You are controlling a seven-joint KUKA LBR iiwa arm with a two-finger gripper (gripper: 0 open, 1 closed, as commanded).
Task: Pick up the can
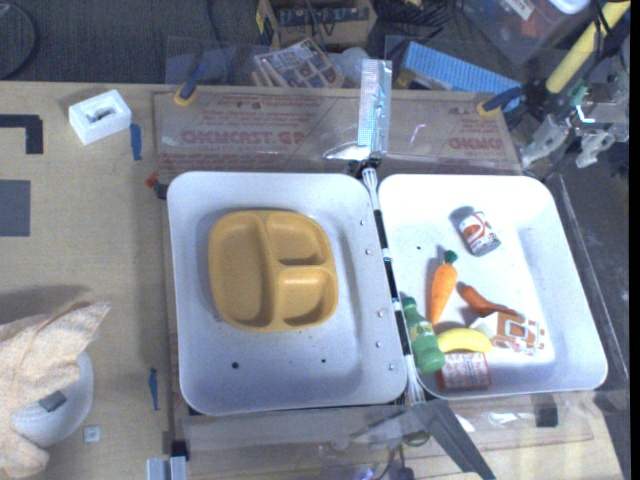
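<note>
Working from the left, I see the left bin point(200, 368) carrying a yellow divided plate point(272, 268), which I can ignore for this pick. Past the divider, the right bin point(570, 268) holds my target: the can point(478, 232) lies on its side near the upper middle, red-and-white label up, well apart from the clutter below it. That clutter is a carrot point(441, 286), a green bottle point(423, 340), a banana point(463, 340) and a small carton point(520, 334), bunched toward the bin's near edge. At the far upper right I take the pale hardware to be the gripper point(575, 133), outside the bin; whether the jaws are spread or closed I cannot tell. My judgement is that I should descend straight over the can, turn the jaws across its narrow body, not its length, and close low so it cannot roll away.
</note>
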